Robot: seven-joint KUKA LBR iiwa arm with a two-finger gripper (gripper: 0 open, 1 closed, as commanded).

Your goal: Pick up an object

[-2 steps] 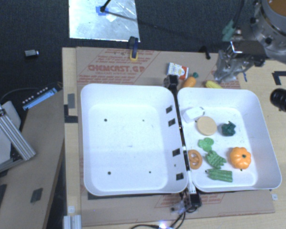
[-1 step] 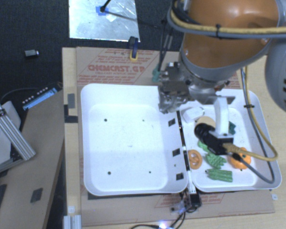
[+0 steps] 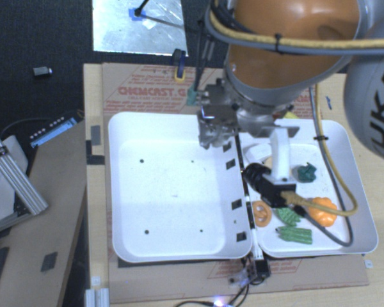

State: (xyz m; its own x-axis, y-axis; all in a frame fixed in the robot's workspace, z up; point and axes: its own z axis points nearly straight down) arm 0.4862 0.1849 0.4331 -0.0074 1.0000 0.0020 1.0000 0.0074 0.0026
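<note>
The fingers [image 3: 212, 135], spread impossible to tell, hung over the shallow white plastic bin [image 3: 166, 190]. Closing there risked grasping nothing, since the orange plastic pepper [image 3: 324, 213] lay well to their right.

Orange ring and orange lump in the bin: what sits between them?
A small green piece lies between the orange ring and the orange lump, in the camera view.

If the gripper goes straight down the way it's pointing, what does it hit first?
Probably the bare floor of the left bin, near its right wall, which the gripper hangs over. Depth is hard to judge from this slanted view, so it might instead catch that wall.
</note>
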